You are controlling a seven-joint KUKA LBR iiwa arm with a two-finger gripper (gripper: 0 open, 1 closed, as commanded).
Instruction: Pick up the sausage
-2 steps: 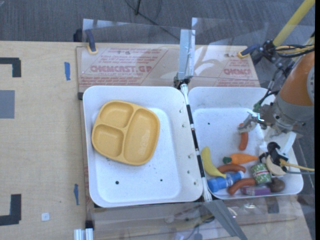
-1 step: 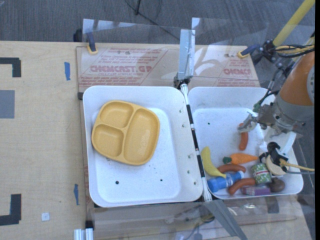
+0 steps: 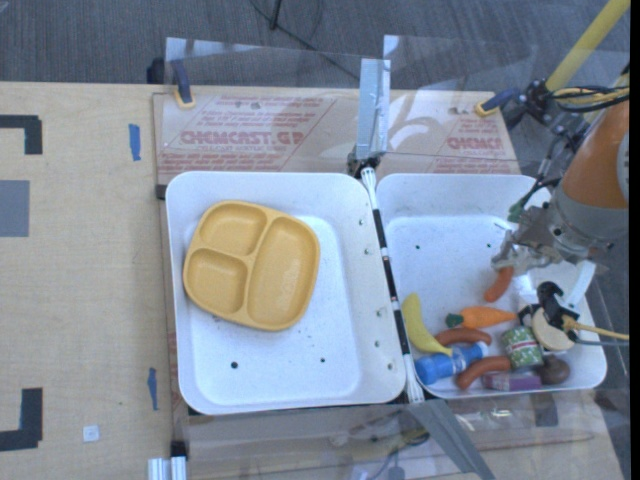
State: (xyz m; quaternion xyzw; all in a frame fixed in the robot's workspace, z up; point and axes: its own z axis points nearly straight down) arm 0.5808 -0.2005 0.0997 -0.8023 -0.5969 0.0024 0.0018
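My gripper [image 3: 513, 261] hangs over the right part of the right bin [image 3: 440, 208]. An orange-red sausage [image 3: 497, 286] slants down and to the left from its fingertips, with its upper end pinched between them. Two more reddish sausages lie lower in the bin: one [image 3: 463, 336] beside the banana, another [image 3: 483, 370] near the front wall.
A pile sits in the right bin's front corner: a yellow banana [image 3: 420, 330], a carrot [image 3: 487, 316], a blue bottle [image 3: 438, 366], a small green can [image 3: 521, 345] and dark pieces. The left bin [image 3: 200, 368] holds a yellow divided plate [image 3: 252, 264].
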